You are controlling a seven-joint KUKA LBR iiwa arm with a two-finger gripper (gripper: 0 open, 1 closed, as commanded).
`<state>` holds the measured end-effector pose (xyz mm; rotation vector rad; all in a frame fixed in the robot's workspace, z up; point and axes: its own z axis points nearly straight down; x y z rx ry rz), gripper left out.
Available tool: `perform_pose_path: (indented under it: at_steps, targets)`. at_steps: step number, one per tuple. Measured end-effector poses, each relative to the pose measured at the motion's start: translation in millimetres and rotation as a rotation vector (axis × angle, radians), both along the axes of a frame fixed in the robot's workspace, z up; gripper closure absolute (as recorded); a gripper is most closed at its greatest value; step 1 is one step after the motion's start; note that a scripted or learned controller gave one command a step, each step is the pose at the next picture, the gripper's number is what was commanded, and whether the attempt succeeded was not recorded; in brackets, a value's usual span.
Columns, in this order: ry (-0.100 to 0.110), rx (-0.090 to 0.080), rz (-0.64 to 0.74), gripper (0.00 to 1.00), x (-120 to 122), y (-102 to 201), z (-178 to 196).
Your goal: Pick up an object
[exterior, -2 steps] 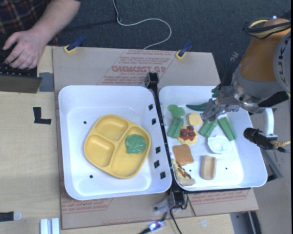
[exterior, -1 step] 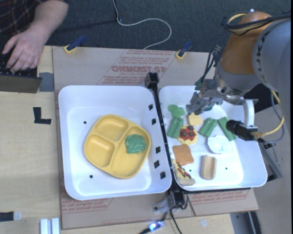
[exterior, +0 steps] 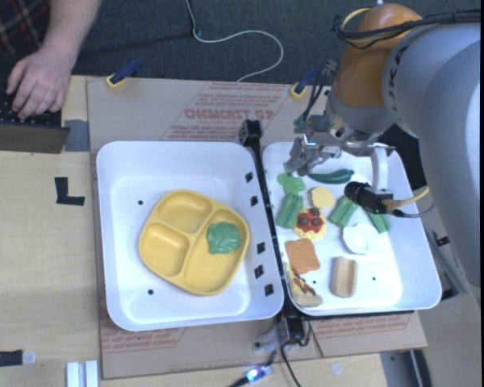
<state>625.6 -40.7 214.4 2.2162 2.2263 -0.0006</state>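
The gripper (exterior: pixel 305 158), its fingers apart and holding nothing, hovers over the right bin's (exterior: pixel 403 293) far corner, with the green leafy piece (exterior: pixel 291 184) lying just below-left of its tips.

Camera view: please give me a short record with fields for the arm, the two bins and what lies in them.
arm: grey with orange band, reaching in from the right
gripper: above the far part of the right bin
left bin: yellow divided plate with a green leaf piece in one compartment
right bin: toy foods, among them a toast slice, a bread roll, green pieces
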Motion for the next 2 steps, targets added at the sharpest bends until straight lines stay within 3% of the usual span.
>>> perform_pose_path:
  at_steps: [1,2]
  targets:
    - [-0.002,0.001,0.0,1.0,27,29,19]
    - [0.002,-0.001,-0.003,1.0,30,29,5]
